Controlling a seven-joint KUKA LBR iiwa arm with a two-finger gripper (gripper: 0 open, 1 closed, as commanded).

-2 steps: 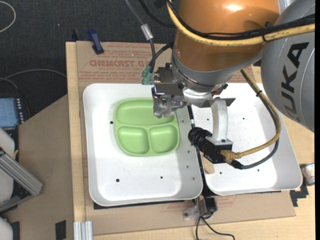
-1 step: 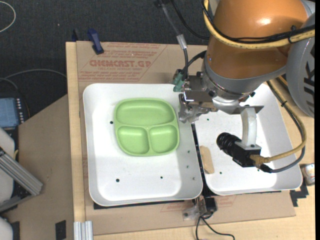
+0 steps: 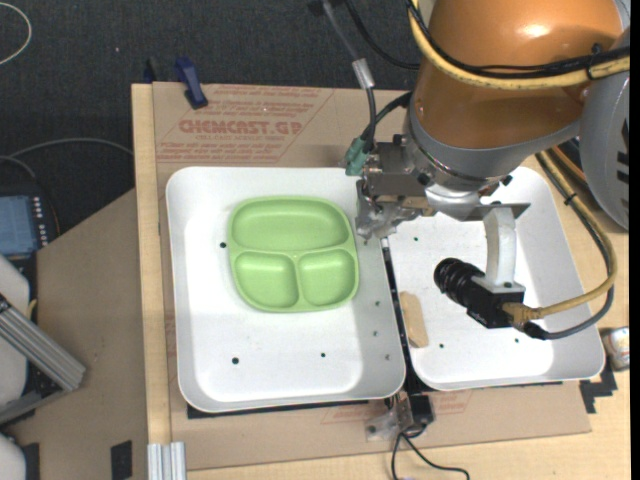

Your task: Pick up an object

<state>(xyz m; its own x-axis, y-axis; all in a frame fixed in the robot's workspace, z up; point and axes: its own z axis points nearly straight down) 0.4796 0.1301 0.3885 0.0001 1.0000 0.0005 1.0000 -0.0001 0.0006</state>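
Note:
A light green divided plate [image 3: 293,253] with three compartments lies in the left white bin [image 3: 200,358], toward its back. A small tan wooden block [image 3: 413,319] rests in the right white bin [image 3: 560,363], close to that bin's left wall. My gripper [image 3: 373,218] hangs low over the strip where the two bins meet, just right of the plate's far right corner and well behind the block. The wrist and the orange band cover much of the right bin's back half. Nothing shows in the gripper's grasp.
Both bins sit on a brown cardboard sheet [image 3: 250,118]. A blue clip [image 3: 190,81] lies at its back left corner. Cables run off the bench's front edge [image 3: 410,433] and at the right.

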